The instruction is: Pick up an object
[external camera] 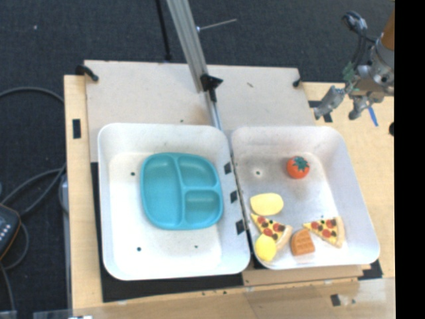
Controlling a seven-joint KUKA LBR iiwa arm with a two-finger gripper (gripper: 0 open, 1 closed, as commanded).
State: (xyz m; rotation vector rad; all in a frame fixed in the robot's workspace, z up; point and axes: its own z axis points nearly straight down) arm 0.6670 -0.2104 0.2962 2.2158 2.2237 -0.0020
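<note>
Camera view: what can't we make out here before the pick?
- Arm: mostly cut off by the right edge of the camera view.
- Gripper: small and seen from above outside the right bin; finger state unreadable.
- Orange piece beside the pizza slice: too small to identify.
- Yellow pieces: no detail resolves.

Arm visible at far right: orange band on the upper section, grey metallic wrist housing below. Gripper [340, 109] assembly grey, with dark finger tips and a blue element on one side. Dark curved cable loops above the wrist.
</note>
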